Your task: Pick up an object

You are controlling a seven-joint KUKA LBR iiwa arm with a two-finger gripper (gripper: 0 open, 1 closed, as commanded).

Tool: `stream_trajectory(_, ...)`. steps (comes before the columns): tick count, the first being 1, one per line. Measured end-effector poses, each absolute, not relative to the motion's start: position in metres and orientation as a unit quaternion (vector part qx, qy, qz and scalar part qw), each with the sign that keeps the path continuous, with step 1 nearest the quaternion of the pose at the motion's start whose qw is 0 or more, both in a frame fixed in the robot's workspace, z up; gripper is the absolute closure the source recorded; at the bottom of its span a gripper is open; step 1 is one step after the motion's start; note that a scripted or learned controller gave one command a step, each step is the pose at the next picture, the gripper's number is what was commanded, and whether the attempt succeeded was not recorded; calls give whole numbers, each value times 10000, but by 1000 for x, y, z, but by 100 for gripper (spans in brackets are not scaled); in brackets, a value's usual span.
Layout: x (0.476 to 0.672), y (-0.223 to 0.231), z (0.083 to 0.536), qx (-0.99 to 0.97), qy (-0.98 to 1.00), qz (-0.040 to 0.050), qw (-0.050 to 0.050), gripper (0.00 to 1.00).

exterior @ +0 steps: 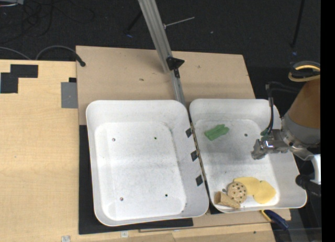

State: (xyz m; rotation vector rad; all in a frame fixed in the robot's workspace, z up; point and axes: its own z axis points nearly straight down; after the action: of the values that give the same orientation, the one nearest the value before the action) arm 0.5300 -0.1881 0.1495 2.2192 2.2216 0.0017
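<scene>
Green block (216,131) lay flat in the right bin (238,107), upper left. I judged it light, stiff, best pinched across its narrow width. Gripper (260,150) sat just beside it to the right; couldn't tell its state. Cookie (237,189) and yellow pieces (259,189) lay well apart by the near rim, not obstructing. Left bin (97,112) adjoined.

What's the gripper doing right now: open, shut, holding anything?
Gripper: cannot be told at this size and angle. It sits over the right bin, apart from the green object and the yellow pieces; nothing visibly in its grasp.
</scene>
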Motion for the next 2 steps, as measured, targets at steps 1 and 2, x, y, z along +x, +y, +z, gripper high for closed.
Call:
stream_trajectory(1, 531, -189, 202, 7067, 7075, 8, 14, 100)
stream_trajectory(2, 525, -131, 205, 7056, 7086, 0, -25, 100)
